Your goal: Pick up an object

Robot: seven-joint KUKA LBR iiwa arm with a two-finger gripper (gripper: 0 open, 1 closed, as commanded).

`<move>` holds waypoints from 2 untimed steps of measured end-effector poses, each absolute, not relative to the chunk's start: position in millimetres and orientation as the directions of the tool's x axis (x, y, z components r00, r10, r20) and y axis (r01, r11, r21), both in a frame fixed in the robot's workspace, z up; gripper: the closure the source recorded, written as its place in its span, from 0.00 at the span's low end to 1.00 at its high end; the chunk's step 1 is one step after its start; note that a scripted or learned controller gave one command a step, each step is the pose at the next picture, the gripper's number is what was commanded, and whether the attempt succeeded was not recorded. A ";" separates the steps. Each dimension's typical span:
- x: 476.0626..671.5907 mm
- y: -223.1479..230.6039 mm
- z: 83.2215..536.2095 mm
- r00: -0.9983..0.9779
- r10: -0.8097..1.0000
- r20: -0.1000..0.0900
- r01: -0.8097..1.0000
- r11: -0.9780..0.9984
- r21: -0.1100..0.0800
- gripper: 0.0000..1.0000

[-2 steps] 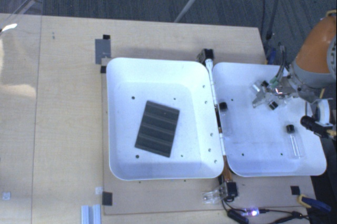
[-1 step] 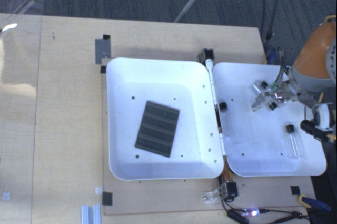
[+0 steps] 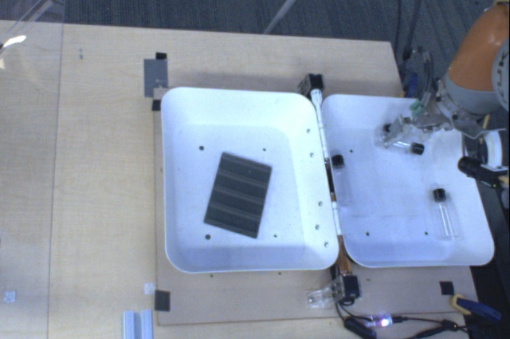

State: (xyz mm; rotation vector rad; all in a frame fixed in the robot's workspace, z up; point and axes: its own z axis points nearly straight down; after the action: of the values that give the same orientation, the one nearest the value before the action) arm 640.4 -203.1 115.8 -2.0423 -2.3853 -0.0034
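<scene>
Arm (image 3: 478, 62) enters from right, orange band up; claw (image 3: 401, 134) low, pointing left.

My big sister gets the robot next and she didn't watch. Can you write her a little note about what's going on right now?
Gripper: hanging over the far part of the right bin; can't tell what it is doing, nothing seen in its grasp.
Things: a dark ridged block lies flat in the left bin. A small clear tube with a black cap lies in the right bin, nearer the camera than the gripper.
Done: nothing picked up yet.
Left: grab one object and lift it.
</scene>
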 end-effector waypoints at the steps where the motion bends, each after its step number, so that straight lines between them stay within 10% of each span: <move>1: 643.9 -200.4 87.1 -0.174 0.985 0.001 0.985 0.174 -0.004 0.00; 2: 599.4 -195.4 89.5 -0.199 0.980 -0.003 0.980 0.199 0.009 0.00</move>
State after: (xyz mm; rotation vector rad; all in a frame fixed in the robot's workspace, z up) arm 599.4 -195.4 89.5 -1.9938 -2.4386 -0.0082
